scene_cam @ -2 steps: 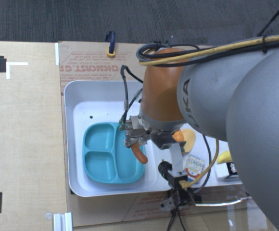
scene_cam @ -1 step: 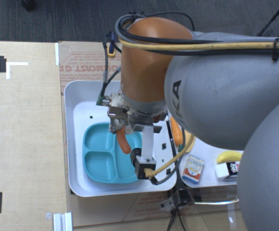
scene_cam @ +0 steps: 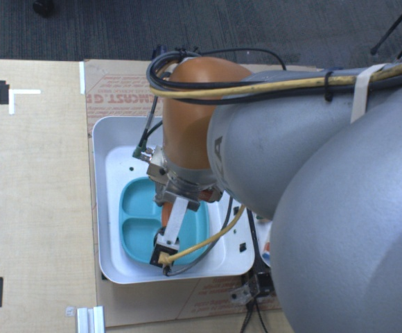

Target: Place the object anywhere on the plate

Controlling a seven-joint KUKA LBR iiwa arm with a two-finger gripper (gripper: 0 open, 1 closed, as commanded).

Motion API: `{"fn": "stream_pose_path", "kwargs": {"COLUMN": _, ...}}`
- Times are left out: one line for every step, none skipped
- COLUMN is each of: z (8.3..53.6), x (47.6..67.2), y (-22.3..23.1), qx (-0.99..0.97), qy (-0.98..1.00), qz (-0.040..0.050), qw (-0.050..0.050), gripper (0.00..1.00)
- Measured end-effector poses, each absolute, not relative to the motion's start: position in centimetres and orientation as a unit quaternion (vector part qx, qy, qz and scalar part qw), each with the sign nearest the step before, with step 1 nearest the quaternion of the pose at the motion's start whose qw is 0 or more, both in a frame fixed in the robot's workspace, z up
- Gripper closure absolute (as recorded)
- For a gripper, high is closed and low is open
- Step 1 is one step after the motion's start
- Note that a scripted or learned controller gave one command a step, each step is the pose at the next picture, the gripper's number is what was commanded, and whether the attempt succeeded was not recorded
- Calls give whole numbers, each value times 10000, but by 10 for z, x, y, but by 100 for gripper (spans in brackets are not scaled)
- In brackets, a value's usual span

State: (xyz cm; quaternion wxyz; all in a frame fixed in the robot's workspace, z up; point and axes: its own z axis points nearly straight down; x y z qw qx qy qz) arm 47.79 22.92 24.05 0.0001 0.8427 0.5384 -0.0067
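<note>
A light blue divided plate (scene_cam: 135, 210) lies in the left white bin (scene_cam: 111, 151), toward its front. My gripper (scene_cam: 175, 198) hangs low over the plate's right half, and the orange wrist band and grey arm cover most of it from above. A small orange thing (scene_cam: 166, 215) shows just below the wrist, over the plate's right compartment. I cannot tell whether it is held or lying on the plate.
The bin sits on brown cardboard (scene_cam: 118, 89), with the pale bench (scene_cam: 35, 186) to its left. My arm covers the whole right side of the view, including the bin's right part. Small dark marks (scene_cam: 242, 247) dot the bin floor near the front right.
</note>
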Motion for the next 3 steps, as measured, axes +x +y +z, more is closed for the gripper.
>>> {"fn": "stream_pose_path", "kwargs": {"z": 245, "x": 479, "y": 229, "qx": 8401, "qy": 5423, "qz": -129, "qw": 11, "gripper": 100}}
{"fn": "stream_pose_path", "kwargs": {"z": 249, "x": 479, "y": 229, "qx": 8376, "qy": 5460, "qz": -186, "qw": 21, "gripper": 100}}
{"fn": "stream_pose_path", "kwargs": {"z": 249, "x": 479, "y": 229, "qx": 8377, "qy": 5457, "qz": -188, "qw": 21, "gripper": 0}}
